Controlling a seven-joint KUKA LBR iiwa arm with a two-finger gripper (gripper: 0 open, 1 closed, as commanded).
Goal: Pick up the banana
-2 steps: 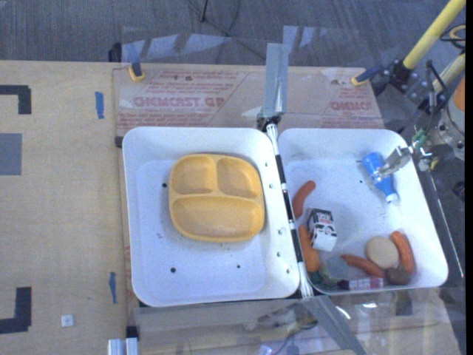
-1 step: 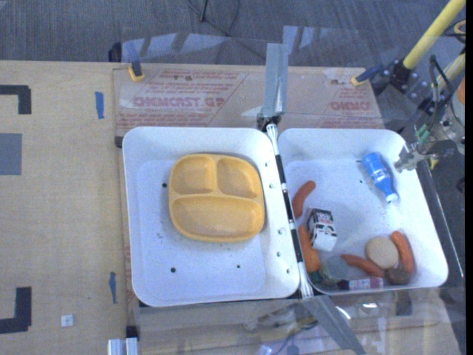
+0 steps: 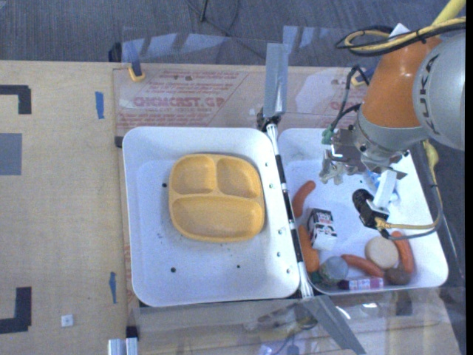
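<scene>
Arm hangs over the right bin

The gripper [image 3: 341, 165] is above the right bin [image 3: 437, 261]; whether it is spread cannot be told. The banana cannot be made out; a small carton [image 3: 321, 226] lies just below.

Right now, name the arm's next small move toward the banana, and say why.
Probably raise the end effector slightly. It hangs over the right bin's upper part, hiding things beneath, and I cannot tell which item is the banana; the thin yellow curve by the round beige item is unclear.
</scene>
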